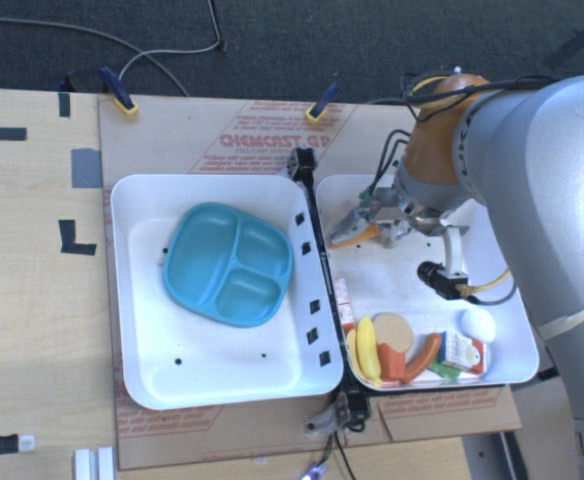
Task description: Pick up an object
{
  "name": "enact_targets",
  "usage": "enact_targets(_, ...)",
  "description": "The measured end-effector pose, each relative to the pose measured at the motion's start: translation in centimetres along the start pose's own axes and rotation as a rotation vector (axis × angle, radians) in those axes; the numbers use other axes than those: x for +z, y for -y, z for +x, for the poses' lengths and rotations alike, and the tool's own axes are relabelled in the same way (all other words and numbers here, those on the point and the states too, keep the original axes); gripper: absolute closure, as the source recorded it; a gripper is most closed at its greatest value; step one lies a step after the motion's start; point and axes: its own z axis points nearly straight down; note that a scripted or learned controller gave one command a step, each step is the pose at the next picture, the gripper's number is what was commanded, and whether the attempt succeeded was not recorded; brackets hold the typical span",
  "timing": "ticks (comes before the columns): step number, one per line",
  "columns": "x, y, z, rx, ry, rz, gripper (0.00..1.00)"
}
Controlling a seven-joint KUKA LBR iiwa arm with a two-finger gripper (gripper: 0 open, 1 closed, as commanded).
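The claw (364,226), its state impossible to tell, hangs over an orange carrot (355,236) pointing bin-divider-ward, in the right bin (502,268).

Two shallow white bins sit side by side on a cardboard sheet (272,138) laid over the wooden tabletop (32,298). The left bin (142,368) carries a blue divided plate (228,264), tilted slightly, near its middle. The grey arm (532,168) with its orange band (437,153) reaches over the right bin (502,368), and the pincer (364,226) hangs low by that bin's upper left part, with an orange carrot-like piece (352,238) at its tip; whether it is gripped cannot be told. Along the right bin's near edge lie a yellow banana (366,348), a tan round cookie (393,332), a reddish sausage (422,356), a small printed carton (464,353) and a white egg (477,324).
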Motion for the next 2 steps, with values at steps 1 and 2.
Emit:
enact_targets(1, 0.34, -3.21, -0.12, -0.001, 0.002, 0.006, 0.0)
enact_targets(2, 0.35, -3.18, 0.09, 0.001, 0.003, 0.007, 0.0)
